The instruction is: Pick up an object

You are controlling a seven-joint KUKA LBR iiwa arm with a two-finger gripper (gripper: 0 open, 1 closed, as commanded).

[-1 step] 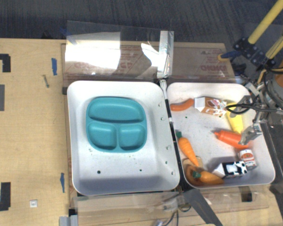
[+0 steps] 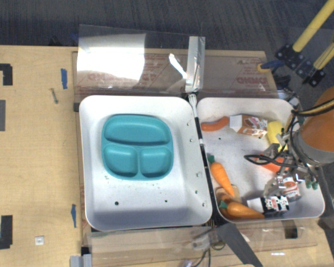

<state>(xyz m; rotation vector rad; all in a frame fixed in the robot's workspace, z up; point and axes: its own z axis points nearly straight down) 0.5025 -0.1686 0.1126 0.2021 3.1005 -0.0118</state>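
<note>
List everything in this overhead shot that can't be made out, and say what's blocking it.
- Gripper, camera view: wrist hardware and black cables cover the fingers, so open or shut can't be told.
- Small red-and-white packet under the gripper: label too small and blurred to read.
- Yellow object in the white right-hand bin: partly behind the arm; shape unclear.
- Orange carrot at the bin's front wall: its left tip is hidden by the rim.
</note>
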